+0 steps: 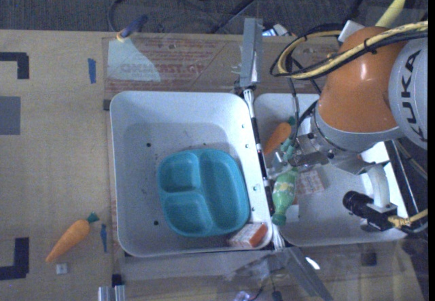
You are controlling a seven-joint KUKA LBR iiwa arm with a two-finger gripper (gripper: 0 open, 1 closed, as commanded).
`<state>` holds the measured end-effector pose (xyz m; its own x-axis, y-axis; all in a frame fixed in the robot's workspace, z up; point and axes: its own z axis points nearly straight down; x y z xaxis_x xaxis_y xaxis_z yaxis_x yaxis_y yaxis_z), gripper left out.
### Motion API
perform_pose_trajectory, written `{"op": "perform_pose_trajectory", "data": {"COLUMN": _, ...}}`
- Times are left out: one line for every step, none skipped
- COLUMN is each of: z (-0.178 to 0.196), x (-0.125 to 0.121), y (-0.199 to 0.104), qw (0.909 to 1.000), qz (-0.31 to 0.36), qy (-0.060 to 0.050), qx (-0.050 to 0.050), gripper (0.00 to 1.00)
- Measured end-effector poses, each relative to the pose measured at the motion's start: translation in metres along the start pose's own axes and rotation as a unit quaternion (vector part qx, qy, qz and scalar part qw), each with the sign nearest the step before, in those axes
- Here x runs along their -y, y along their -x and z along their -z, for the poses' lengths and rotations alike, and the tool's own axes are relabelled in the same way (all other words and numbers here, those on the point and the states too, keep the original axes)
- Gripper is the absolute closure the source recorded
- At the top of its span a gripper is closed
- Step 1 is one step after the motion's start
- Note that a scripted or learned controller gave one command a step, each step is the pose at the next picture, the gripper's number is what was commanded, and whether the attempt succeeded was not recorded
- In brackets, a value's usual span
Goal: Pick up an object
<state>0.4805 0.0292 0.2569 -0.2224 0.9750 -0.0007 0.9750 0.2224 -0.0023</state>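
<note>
Orange-banded arm (360, 82) — over right bin (326, 225)

Teal tray (202, 192) in left bin (129, 116); arm (360, 89) over right bin (326, 225)

Two white bins (129, 177), two toy carrots (68, 238), one teal divided plate (202, 192), one green bottle (284, 192).

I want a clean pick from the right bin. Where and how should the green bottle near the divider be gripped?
Grip the green bottle across its narrower middle, coming straight down from above. It lies on its side, long axis running roughly along the divider, so the fingers should close across its width. Its left side sits close against the right bin wall, and a small packet lies on its right, so clearance looks tight.
</note>
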Motion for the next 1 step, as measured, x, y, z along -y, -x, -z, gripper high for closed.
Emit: {"op": "perform_pose_trajectory", "data": {"z": -0.0753, "x": -0.0451, "y": -0.04, "qw": 1.0, "qz": 0.01, "qy": -0.002, "qx": 0.0, "gripper": 1.0}}
